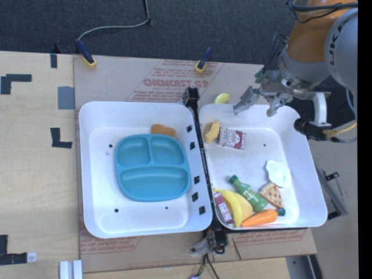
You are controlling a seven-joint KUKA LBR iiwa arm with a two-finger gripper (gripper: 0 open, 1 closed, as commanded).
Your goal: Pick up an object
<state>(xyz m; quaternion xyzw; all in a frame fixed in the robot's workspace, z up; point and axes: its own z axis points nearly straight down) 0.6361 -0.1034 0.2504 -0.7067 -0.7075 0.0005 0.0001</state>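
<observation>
Camera view. Two white bins are seen side by side on a cardboard sheet. The left bin (96, 156) holds a blue divided plate (154, 167) and a small orange piece (163, 131) just beyond it. The right bin (305, 173) holds the candidates for picking: a red-and-white packet (231, 138) beside a yellow piece (211, 132) near the far wall, a white crumpled object (277, 172) toward the right side, and a crowded cluster at the near edge made up of a green bottle (246, 192), a banana (233, 204), a carrot (260, 218) and a pizza slice (271, 195). The gripper (262, 103) is shown above the far rim of the right bin, its two fingers spread wide and nothing between them. No object is yet lifted. For the step in hand, an isolated item is judged the better target: the packet lies nearest the gripper and has free space on its right. The fingers are best lowered astride its shorter sides, clear of the yellow piece. The cluster is judged risky, since its items touch one another.
</observation>
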